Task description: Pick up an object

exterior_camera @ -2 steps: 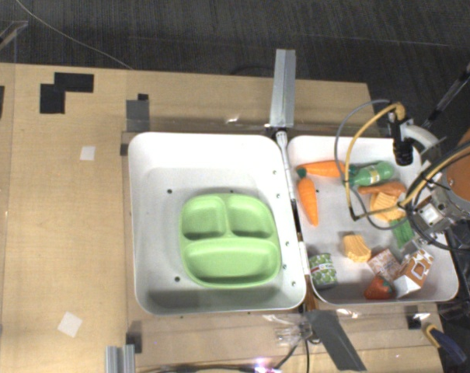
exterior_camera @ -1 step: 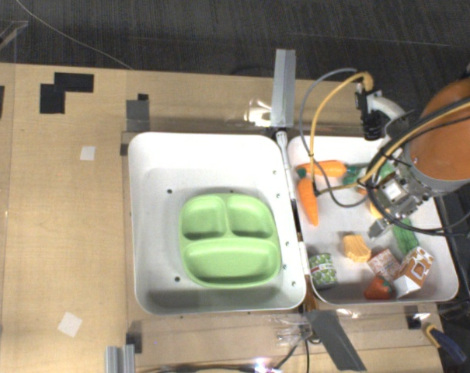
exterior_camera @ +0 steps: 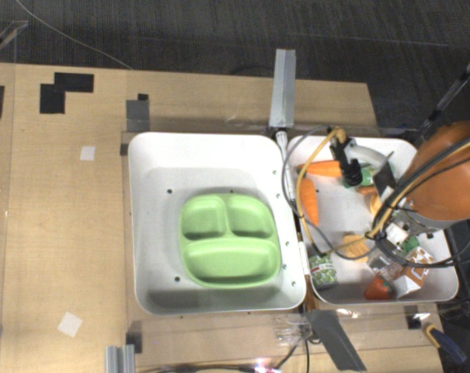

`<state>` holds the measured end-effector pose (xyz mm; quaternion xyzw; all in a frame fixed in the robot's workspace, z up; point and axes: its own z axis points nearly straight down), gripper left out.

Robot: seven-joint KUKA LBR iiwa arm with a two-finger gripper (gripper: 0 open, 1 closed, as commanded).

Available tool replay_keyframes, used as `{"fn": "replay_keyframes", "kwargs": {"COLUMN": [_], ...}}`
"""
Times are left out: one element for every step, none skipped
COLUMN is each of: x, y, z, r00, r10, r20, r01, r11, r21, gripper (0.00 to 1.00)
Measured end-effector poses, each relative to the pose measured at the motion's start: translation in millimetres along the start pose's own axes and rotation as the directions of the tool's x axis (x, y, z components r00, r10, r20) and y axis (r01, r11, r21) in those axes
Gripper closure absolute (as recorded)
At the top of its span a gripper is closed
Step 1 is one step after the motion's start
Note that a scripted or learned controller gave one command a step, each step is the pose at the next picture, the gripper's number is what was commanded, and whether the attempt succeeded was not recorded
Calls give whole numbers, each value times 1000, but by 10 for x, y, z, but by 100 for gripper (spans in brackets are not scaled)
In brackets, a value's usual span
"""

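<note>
The right bin [exterior_camera: 351, 294] holds a jumble of small objects. An orange carrot-like piece [exterior_camera: 308, 202] lies along its left wall. A small can with a green label [exterior_camera: 322, 271] stands at the front left corner. A red item [exterior_camera: 377, 289] and a white carton [exterior_camera: 412, 280] lie at the front. My gripper [exterior_camera: 386, 253] hangs low over the front right part of this bin, just above the red item and the carton. Cables and the wrist hide its tip. The orange band [exterior_camera: 450, 179] of the arm sits above it.
The left bin [exterior_camera: 153, 208] carries a green divided plate [exterior_camera: 229, 239] in its middle. Yellow and black cables [exterior_camera: 335, 150] loop over the back of the right bin. A grey metal post [exterior_camera: 283, 92] stands behind the gap between the bins.
</note>
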<state>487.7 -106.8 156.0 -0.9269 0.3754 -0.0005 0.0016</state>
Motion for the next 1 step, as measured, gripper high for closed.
{"fn": "replay_keyframes", "kwargs": {"x": [71], "y": [-523], "z": [-866], "r00": [934], "r10": [357], "r20": [-3], "r01": [-357], "r11": [934], "r21": [5], "gripper": [100]}}
